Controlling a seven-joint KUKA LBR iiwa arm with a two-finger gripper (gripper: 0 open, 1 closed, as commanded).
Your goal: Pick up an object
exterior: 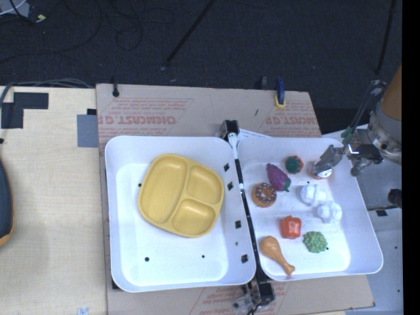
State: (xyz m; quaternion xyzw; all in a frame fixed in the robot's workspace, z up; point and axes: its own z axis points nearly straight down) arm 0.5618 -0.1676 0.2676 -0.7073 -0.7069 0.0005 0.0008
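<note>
White crumpled object (319, 202), lying near the right bin's (367, 254) right edge just below the gripper (326, 165), looks light and soft, best pinched across its middle; whether the pincer is open cannot be told.

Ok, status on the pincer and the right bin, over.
Pincer over right bin's far right corner, nothing visibly held. Nearest: white object, strawberry. Path clear.
</note>
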